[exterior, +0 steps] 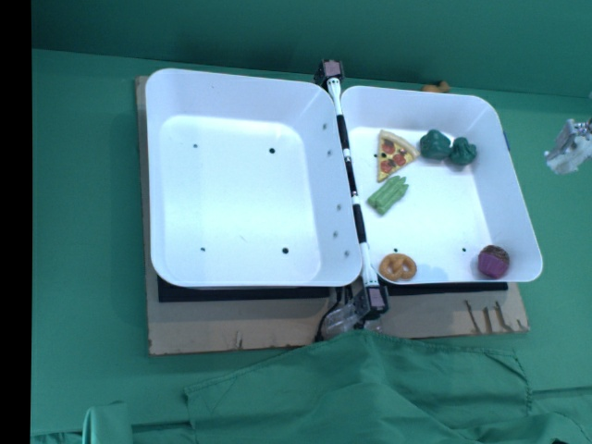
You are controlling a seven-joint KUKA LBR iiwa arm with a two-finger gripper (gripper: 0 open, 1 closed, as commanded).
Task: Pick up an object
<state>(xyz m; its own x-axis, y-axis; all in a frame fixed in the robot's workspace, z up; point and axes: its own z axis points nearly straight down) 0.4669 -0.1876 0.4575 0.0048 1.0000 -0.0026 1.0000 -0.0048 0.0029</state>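
Toy pizza slice [394, 153] in the right bin [514, 213] near the middle bar [350, 181], green beans [388, 194] just below it, two broccoli [448, 147] beside it, pretzel [398, 266] and purple cupcake [493, 261] further down, gripper [566, 148] far right outside the bin, grip cannot be told.

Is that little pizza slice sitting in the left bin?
No, the pizza slice lies in the right bin, near its top left corner beside the green broccoli pieces.
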